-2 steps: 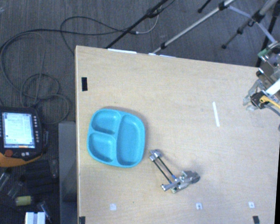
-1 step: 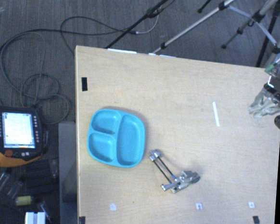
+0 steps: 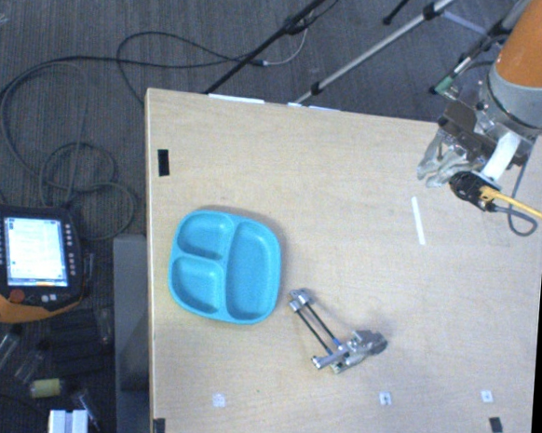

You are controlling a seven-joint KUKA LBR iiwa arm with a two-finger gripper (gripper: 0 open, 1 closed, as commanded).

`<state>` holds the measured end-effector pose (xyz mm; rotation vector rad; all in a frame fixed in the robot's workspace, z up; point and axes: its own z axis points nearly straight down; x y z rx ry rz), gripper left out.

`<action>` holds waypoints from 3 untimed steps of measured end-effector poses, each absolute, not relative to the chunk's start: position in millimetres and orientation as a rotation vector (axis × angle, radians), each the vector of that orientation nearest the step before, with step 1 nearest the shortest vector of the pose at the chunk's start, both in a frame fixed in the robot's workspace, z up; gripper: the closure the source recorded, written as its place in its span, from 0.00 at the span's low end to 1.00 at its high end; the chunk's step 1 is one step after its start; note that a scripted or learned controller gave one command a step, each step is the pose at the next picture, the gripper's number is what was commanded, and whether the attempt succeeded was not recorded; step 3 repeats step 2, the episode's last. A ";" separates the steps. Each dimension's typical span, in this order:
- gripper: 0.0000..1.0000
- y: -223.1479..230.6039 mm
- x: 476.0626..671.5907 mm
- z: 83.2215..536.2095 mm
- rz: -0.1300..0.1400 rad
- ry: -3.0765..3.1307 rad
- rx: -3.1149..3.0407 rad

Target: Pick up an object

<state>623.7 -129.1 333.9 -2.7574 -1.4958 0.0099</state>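
Your likeliest target, the metal clamp (image 3: 334, 336), lies just right of the blue divided plate (image 3: 227, 266); the gripper (image 3: 440, 168) hovers well apart, up by the bench's far right; jaws look spread, nothing between; descend there and you'll grab bare bench (image 3: 349, 170).

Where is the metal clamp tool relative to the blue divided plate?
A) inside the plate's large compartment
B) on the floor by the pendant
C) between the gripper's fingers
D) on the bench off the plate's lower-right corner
D: the metal clamp tool lies flat on the bench just off the lower-right corner of the blue divided plate, far from the gripper at upper right.
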 end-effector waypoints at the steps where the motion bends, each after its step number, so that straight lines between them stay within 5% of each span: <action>1: 1.00 -165.0 631.7 332.2 0.010 -1.799 -2.573; 2: 1.00 -205.9 652.1 330.1 0.009 -2.043 -2.384; 3: 1.00 -205.9 652.1 330.1 0.009 -2.043 -2.384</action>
